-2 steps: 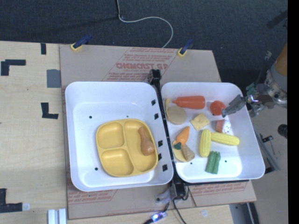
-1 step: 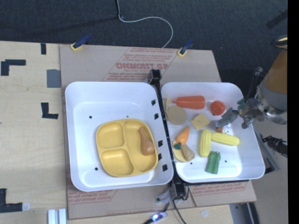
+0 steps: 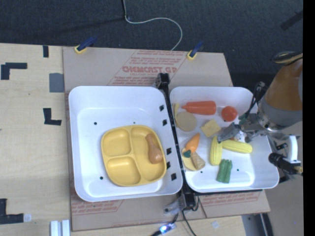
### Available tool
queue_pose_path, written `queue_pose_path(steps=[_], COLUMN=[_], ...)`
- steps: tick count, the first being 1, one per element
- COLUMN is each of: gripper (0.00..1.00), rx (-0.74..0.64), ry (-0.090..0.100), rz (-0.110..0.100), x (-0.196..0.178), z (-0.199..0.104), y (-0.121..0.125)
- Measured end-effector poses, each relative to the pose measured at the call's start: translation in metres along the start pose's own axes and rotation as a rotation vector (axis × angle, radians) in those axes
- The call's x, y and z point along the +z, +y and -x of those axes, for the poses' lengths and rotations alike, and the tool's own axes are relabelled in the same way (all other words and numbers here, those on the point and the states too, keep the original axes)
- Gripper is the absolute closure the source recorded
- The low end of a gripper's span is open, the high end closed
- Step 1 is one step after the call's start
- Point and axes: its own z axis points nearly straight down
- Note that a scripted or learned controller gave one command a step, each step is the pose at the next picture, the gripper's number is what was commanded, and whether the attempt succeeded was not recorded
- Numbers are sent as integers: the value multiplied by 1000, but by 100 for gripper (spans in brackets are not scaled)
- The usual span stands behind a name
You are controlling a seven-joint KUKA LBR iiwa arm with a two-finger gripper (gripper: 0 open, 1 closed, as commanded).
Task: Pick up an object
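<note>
The right bin (image 3: 256,181) holds several toy foods: a long carrot (image 3: 199,107), a red tomato (image 3: 229,113), a beige disc (image 3: 186,121), a yellow cheese block (image 3: 210,128), a small carrot (image 3: 192,142), a waffle cone (image 3: 197,160), two corn cobs (image 3: 215,151) (image 3: 237,146) and a green vegetable (image 3: 224,171). My gripper (image 3: 227,134) reaches in from the right and hangs low over the bin's middle, just above the two corn cobs and right of the cheese. Nothing is visibly held.
The left bin (image 3: 88,112) holds a yellow divided plate (image 3: 115,151) with a brown sausage (image 3: 154,149) in its right compartment. A black divider (image 3: 168,127) runs between the bins. The arm's body (image 3: 283,102) covers the right bin's far right edge.
</note>
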Motion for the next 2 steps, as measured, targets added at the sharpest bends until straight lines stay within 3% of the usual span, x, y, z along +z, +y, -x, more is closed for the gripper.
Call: queue_pose_path(steps=[1,2], gripper=[0,0], rx=[1,0], ry=[-10,-14], rz=[14,29], x=[57,63], z=[-5,-1], y=[0,7])
